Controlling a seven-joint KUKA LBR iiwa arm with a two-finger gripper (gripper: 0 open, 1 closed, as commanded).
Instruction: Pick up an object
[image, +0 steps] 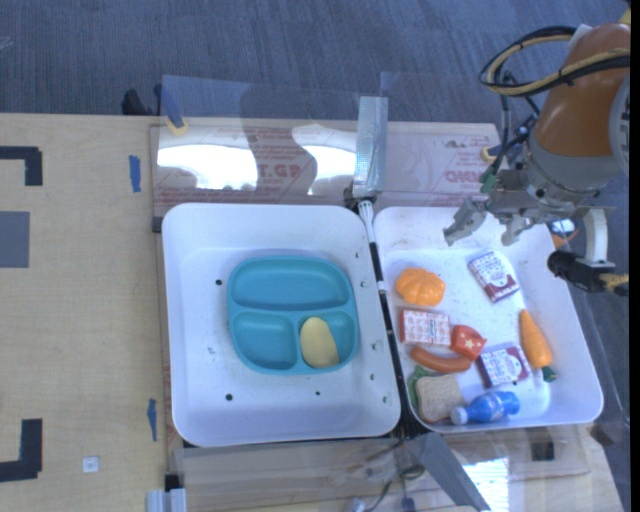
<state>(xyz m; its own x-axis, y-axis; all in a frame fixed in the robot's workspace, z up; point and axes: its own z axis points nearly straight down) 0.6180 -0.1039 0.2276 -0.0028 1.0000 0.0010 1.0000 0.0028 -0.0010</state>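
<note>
Gripper (487, 226) spread wide, holding nothing, above right bin (590, 390); arm (585, 100) cropped at frame edge.

The arm (585, 110) shows a broad, rounded orange band above the wrist, with a grey collar beneath it. Black cables edged in yellow loop (520, 60) out from the top of the orange part and curve back in. Below the collar sits a grey metal wrist block with small green and blue spots on its sides. Two pale grey fingers (462, 224) splay from it, angular and blunt at the tips. A black fitting (580, 270) juts beside a white housing.
</note>
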